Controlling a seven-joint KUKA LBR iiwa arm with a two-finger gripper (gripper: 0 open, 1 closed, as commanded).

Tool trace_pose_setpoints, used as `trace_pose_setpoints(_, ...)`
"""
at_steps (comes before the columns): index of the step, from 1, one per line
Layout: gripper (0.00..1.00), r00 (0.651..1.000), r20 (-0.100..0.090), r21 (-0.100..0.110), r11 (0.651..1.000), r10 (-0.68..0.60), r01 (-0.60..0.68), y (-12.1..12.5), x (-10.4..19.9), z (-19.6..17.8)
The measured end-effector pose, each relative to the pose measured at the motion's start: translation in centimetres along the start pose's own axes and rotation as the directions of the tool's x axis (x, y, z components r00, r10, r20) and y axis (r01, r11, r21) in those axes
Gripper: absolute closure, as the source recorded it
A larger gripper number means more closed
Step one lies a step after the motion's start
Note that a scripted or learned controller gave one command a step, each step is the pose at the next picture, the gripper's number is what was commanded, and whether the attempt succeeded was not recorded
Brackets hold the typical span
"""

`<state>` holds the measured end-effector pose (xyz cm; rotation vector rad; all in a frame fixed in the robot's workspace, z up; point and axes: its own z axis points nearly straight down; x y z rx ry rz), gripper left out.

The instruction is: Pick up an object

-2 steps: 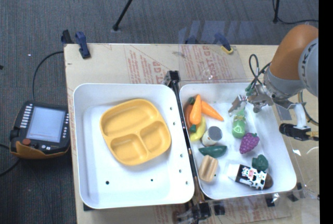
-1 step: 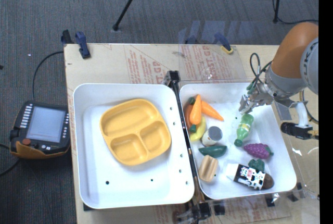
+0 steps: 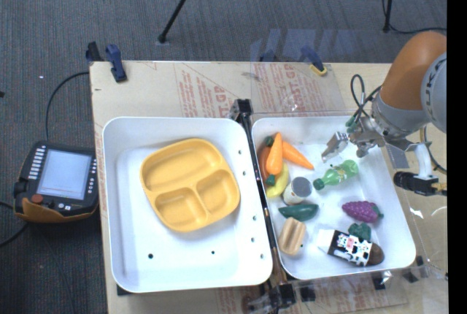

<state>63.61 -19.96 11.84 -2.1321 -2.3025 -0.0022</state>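
Dark carpet surrounds the tabletop (image 3: pixel 168 82), with a pendant (image 3: pixel 57 182) lying on the floor at far left; risk here depends mostly on crowding. On the left, the first white bin (image 3: pixel 117 232) carries a yellow divided plate (image 3: pixel 190 183) and nothing that needs grasping. Moving right, the second white bin (image 3: pixel 398 228) holds the candidates packed close: two carrots (image 3: pixel 281 153) against a yellow piece (image 3: pixel 276 185) near the dividing wall; a small cup (image 3: pixel 298 190) and a dark green vegetable (image 3: pixel 299 211) below them; a tan block (image 3: pixel 292 236); a black-and-white carton (image 3: pixel 348 246); purple grapes (image 3: pixel 362 211); a green bottle (image 3: pixel 337 174) lying tilted in the middle. Farthest right, the tool (image 3: pixel 349 147) hovers just above and beside the bottle's upper end, its fingers spread, pinching nothing. I judge the bottle the likely target; being rounded and lying at an angle, it could roll or squirt out as the fingers close; a descent slightly off could nudge it into the cup, or catch the bin's far wall.
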Motion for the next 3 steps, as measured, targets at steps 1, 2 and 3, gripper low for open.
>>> trace_pose_setpoints(1, 0.00, 0.963, 0.013, -0.022, 0.963, 0.269, -0.268, 0.9, 6.5, 2.1)
trace_pose_setpoints(2, 1.00, 0.963, 0.008, -0.016, 0.963, 0.269, -0.269, 0.9, 6.7, 1.4)
trace_pose_setpoints(3, 1.00, 0.980, 0.001, -0.008, 0.980, 0.197, -0.197, -1.7, 13.5, -11.9)
